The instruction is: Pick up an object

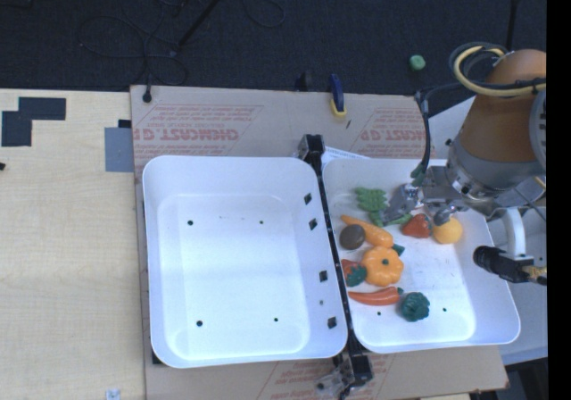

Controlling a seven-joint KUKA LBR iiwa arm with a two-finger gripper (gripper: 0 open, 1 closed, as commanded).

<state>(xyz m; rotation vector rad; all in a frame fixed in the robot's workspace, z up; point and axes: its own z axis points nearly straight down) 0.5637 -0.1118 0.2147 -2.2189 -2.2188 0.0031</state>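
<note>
Tool (419, 200) sits low over the right bin (500, 322), near its far side, my arm (504, 121) coming in from the right with the orange band above the wrist. Can't tell from this angle if my fingers are wide or narrow; the metal parts blur together and nothing clearly sits between them.

Toy food all in the right bin:
- green leafy piece (370, 202) just left of my tool
- red piece (416, 227) right below the tool, touching or nearly so
- yellow lemon (447, 230) just beside the red piece, on its right
- brown round piece (351, 236) and orange carrot (375, 233) side by side near the divider
- orange pumpkin (383, 266) in the middle of the bin
- red chili (375, 296) lying flat in front of the pumpkin
- dark green broccoli (414, 306) next to the chili tip

Left bin (178, 184) next to it, the two touching along a black clip strip (326, 246). Both rest on a cardboard sheet (223, 126) on the worktop (62, 255).
</note>
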